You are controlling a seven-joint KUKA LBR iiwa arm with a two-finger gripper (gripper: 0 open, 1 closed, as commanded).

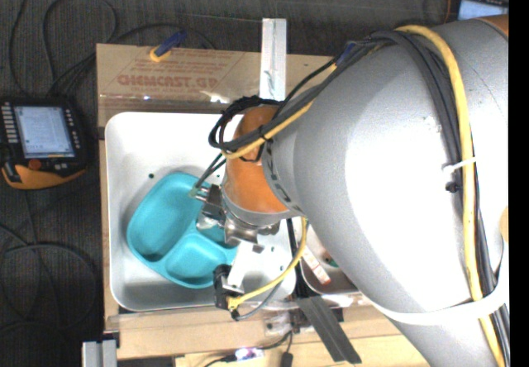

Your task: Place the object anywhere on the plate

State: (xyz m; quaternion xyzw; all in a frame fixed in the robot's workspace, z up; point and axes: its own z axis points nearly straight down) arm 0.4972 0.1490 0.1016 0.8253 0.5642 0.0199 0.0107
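Hand (237,243) hovers above the turquoise divided plastic plate (161,221), which spreads beneath and left of it; clenched or released, I cannot tell. Danger: this close to the rim, a release could tumble off into the shallow white bin (124,150).

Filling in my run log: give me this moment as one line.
arm: reaching over left bin | gripper: above right part of teal plate | plate: in left bin | grasp: cannot tell

Plate (168,223): glossy plastic; bin (136,135): smooth wht plastic.
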